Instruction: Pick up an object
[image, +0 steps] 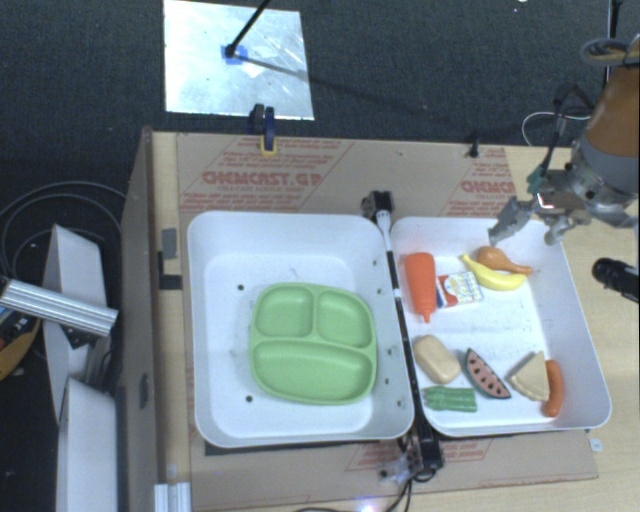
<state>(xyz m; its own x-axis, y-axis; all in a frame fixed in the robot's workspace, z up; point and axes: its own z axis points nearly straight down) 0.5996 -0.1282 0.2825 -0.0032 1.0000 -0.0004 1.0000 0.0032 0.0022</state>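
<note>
The gripper (530, 222) is hanging at the upper right of the frame, over the upper edge of the right bin (578, 330). Its two fingers (507, 222) are standing spread apart, released, and nothing is sitting between them. The arm (610, 130), grey with an orange band, is coming in from the right edge of the frame.

Just below the gripper, a banana (497, 277) is lying in the upper part of the right bin, and a brown drumstick (503, 261) is resting against its upper side. The fingers are not touching either of them. To the left of the banana a small red and white carton (459, 290) is lying flat, and beside it an orange bottle (420, 283) is lying near the bin's left wall.

In the lower part of the same bin, a potato (436, 358) is sitting at the left, a watermelon slice (487, 373) is lying in the middle, and a sandwich wedge (531, 377) with a carrot (554, 387) touching it is lying at the right. A green pea pod (450, 399) is lying at the lower left corner.

The left bin (215, 300) is holding a green divided plate (312, 342) in its middle.
</note>
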